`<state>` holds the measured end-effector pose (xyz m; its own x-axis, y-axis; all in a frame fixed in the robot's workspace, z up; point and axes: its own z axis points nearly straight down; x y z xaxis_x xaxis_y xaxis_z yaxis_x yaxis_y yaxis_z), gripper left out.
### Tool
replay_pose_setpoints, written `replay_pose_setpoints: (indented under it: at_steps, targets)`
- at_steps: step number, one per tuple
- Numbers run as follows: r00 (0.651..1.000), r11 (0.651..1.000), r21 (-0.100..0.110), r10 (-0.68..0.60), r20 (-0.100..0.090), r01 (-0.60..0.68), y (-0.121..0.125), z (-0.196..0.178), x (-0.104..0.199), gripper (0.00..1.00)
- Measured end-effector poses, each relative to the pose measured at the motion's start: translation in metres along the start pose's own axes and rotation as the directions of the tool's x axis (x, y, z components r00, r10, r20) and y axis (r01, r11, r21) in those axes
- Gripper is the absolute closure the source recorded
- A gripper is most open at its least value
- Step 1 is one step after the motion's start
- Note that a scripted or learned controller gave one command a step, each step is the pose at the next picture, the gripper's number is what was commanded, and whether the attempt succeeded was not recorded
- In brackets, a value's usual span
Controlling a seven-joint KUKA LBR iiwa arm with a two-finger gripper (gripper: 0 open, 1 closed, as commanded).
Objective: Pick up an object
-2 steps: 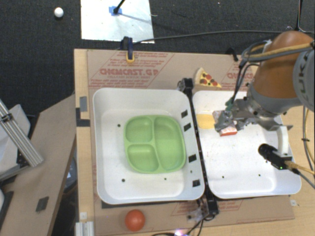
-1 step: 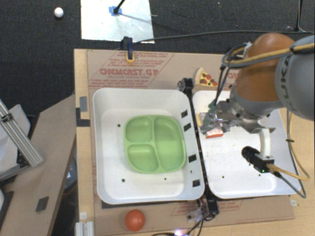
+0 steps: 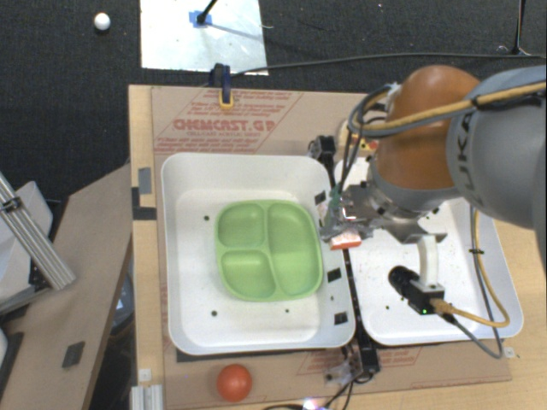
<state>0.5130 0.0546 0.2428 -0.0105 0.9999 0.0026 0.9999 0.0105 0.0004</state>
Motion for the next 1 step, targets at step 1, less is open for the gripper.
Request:
replay_pose_setpoints:
  at_steps: [1]
  targets:
    - [1.0, 1.0, 0.001, 0.001, 0.0, -0.001, -0.0121, 0.0204, 0.048, 1.0]
